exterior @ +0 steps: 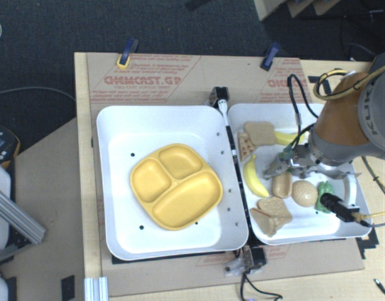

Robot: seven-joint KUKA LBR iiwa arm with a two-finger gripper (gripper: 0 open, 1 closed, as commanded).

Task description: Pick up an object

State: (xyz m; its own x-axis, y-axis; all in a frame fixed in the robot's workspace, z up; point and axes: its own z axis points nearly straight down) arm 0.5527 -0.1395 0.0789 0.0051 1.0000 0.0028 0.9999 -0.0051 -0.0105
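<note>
The right bin (305, 231) holds several toy foods. A tan bread slice (259, 132) and a yellow piece (283, 137) lie at its far side. A checked cracker (245, 146) and a banana (254, 178) lie along its left wall. In the middle sit a small tan piece (281, 185), a pale round potato-like piece (304, 193) and a green piece (324, 189). Tan bread chunks (273, 212) rest near the front. My gripper (285, 167) hangs low over the bin's middle, just above the small tan piece. Nothing visibly sits in it.
The left bin (117, 168) carries a yellow three-compartment plate (176, 185). The arm's grey and orange body (349, 121) covers the right bin's far right part. Cables loop above it. Clamps stand at the bench's back edge and between the bins.
</note>
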